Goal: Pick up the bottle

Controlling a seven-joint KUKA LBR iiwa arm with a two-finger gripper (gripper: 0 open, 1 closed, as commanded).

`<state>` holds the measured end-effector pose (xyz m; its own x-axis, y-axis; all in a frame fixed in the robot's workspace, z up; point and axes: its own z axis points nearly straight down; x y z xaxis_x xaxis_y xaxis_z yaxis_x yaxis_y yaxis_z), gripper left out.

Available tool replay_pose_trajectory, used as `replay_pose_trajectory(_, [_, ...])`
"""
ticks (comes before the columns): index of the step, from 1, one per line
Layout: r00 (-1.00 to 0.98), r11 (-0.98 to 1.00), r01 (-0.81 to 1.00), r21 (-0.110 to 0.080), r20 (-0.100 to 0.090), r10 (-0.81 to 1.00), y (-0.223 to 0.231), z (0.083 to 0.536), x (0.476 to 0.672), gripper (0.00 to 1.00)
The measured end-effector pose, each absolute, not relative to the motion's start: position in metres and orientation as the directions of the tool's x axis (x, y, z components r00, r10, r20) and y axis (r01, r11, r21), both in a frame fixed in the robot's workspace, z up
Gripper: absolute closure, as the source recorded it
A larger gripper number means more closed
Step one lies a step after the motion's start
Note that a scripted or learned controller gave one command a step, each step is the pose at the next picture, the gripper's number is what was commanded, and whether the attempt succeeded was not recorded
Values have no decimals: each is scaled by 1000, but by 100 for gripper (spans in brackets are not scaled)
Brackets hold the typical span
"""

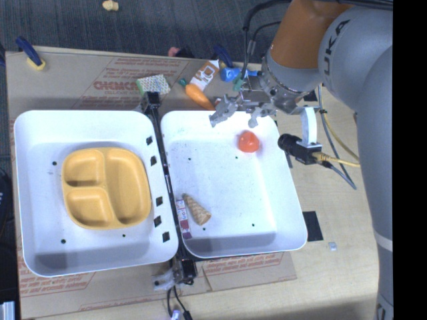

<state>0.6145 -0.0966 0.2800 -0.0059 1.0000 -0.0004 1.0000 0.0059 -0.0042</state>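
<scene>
one bottle (pixel 201 85) left of hand (pixel 237 114)

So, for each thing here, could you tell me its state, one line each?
End effector: fingers spread open, holding nothing, above the right bin's far edge.
Bottle: lying on its side on the cardboard, outside the bins, not picked up.
Red ball: resting in the right bin.
Cone-shaped piece: lying on its side in the right bin.
Yellow divided plate: flat in the left bin.

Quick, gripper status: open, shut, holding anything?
Gripper: open, holding nothing, above the right bin's far edge, near the bottle.
</scene>
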Motion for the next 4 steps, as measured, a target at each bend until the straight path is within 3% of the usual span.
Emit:
replay_pose_trajectory(1, [-11,11,1000,-7,0,1000,-96,290,615,100])
replay_pose_trajectory(2, [-315,315,949,-3,1,949,-194,235,521,100])
replay_pose_trajectory(3, [-405,405,914,-3,3,914,-211,174,476,100])
replay_pose_trajectory(4, [-570,570,822,-3,4,822,-210,149,476,100])
